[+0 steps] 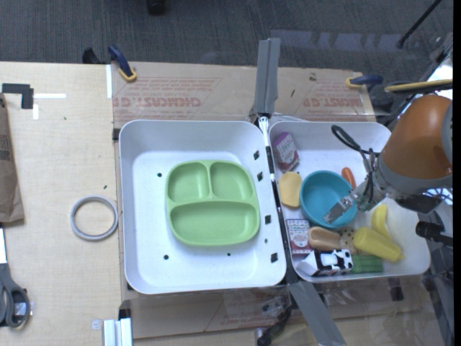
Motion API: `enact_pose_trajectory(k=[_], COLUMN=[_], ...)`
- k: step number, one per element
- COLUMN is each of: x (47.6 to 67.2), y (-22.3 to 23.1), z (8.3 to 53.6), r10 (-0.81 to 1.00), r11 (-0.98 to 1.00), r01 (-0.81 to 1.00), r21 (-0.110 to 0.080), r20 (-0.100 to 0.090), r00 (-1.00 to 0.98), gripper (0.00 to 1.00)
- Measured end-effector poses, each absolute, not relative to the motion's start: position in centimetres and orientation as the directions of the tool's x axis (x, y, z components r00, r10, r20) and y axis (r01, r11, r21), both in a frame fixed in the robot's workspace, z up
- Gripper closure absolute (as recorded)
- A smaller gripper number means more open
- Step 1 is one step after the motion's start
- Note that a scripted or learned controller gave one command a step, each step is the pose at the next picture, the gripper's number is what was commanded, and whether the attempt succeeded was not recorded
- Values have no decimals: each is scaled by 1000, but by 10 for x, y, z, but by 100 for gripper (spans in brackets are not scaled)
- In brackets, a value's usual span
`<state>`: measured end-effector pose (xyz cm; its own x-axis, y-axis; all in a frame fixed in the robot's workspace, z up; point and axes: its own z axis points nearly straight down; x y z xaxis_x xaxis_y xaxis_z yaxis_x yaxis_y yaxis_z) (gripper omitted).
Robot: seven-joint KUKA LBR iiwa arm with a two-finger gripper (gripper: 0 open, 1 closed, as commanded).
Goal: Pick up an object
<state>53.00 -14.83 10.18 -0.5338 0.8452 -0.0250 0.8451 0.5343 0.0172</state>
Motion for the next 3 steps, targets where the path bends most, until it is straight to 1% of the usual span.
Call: enact_pose_trajectory(k=[1,2,3], x=[529,518,513], y=[-157,-141,-174], z=[101,101,127], r10=[786,891,757], r11=[619,454,653], r01=[785,891,757], r21=[14,19,8], r20=[-23,-31,-12], r00=[-618,-453,-653], gripper=[0,0,0])
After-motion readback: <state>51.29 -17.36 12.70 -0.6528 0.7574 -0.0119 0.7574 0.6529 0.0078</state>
